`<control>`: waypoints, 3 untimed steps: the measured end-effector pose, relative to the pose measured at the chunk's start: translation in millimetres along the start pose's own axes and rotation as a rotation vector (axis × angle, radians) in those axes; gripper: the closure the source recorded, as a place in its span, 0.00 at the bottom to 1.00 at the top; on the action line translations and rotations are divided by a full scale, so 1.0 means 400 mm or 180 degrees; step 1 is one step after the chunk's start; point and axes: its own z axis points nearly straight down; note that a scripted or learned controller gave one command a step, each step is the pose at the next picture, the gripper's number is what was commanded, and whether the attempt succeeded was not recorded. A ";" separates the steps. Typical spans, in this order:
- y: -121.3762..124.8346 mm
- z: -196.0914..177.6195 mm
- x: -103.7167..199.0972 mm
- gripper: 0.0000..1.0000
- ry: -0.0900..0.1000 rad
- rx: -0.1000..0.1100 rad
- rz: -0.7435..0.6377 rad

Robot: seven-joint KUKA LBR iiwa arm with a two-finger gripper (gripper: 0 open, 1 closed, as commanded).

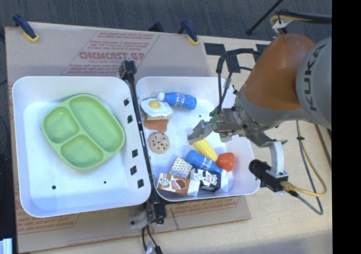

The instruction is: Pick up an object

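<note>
Gripper [201, 132] of the grey and orange arm [282, 80] hangs over the right bin [186, 84], near the middle of its right half, just above the yellow corn cob [205, 148]. Its fingers are seen from above and partly covered by the wrist, so I cannot tell if they are apart or closed, and nothing is visible between them.

Around the gripper there are many small things. The corn cob lies just below it, and touching the cob is a blue bottle [201, 161] that lies on its side. A red-orange piece [225, 161] sits beside this bottle, close to the right wall of the bin. Along the front wall lie a brown carton [172, 183], a black and white carton [208, 180] and a small patterned packet [181, 166], all packed close together. A round cookie [158, 143] lies near the left wall. Above it is a toy fried egg on toast [155, 109], and beside that a second blue bottle with a white cap [178, 100], near the back wall.

The left bin [28, 191] holds a green divided plate [83, 130] with three compartments, placed toward the back and the middle of the bin. Both bins rest on a cardboard sheet [113, 49] with red print, held by blue clamps [25, 26] at the back edge.
</note>
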 end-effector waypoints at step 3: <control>0.236 0.407 0.026 0.00 -0.0004 0.0006 -0.0001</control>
